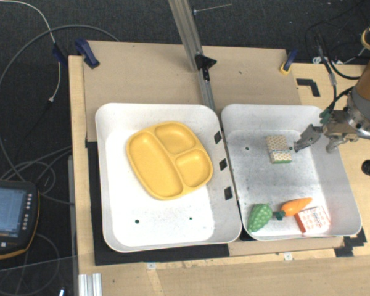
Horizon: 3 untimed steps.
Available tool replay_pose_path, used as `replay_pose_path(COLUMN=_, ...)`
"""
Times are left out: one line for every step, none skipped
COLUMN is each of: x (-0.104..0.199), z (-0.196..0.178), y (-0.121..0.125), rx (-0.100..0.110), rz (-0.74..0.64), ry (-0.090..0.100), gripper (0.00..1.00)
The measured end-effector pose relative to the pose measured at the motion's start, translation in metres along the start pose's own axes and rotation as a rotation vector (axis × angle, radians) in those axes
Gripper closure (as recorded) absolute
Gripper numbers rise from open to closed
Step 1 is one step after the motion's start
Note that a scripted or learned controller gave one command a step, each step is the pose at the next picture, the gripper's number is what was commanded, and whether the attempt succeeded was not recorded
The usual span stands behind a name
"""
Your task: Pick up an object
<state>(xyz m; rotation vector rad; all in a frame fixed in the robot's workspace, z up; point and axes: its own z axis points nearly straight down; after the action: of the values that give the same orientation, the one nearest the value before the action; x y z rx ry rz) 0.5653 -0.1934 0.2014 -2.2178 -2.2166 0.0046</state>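
The right bin (333, 184) holds several small objects. A beige block with a green dotted edge (279, 148) lies near its middle. A green knobbly toy (259, 217), an orange carrot (294, 206) and a red and white box (312, 219) sit along the front edge. My gripper (319, 140) hovers over the right bin's upper right part, just right of the beige block and apart from it. Its fingers are spread open with nothing between them; the left fingertip (303, 140) points toward the block.
In the left bin (117, 227) lies a yellow divided plate (169, 159). A metal pole (191, 36) rises from the bench behind the gap between the bins. Blue clamps (86, 53) grip the bench's back edge. A tablet (9, 217) rests at far left.
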Motion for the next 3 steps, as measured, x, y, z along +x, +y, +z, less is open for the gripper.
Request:
replay_pose_path(x=0.002, z=0.063, y=-0.005, rx=0.002, rz=-0.001, ry=0.001, gripper=0.00)
replay_pose_path(x=0.002, z=0.112, y=-0.006, rx=0.001, rz=-0.001, ry=0.001, gripper=0.00)
replay_pose_path(x=0.002, z=0.098, y=-0.004, rx=-0.008, rz=-0.001, ry=-0.001, gripper=1.00)
